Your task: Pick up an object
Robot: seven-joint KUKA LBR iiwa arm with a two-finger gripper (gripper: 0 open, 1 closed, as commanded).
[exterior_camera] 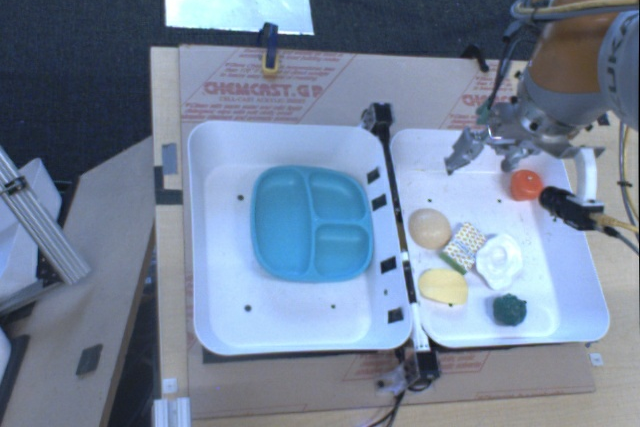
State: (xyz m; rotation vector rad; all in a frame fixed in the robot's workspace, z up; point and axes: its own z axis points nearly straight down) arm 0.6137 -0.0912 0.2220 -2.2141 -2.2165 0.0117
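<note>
Sitting in the right bin (590,315): six small objects; left bin (215,315): one blue tray (310,222).

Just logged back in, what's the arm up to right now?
The arm's pincer hangs over the back of the right bin with nothing between its fingers. The pickable items lie in that bin: an orange ball, a beige egg-shaped piece, a yellow lemon-like piece, a white fried-egg toy and a dark green piece. The left bin holds a blue divided plate.
</note>
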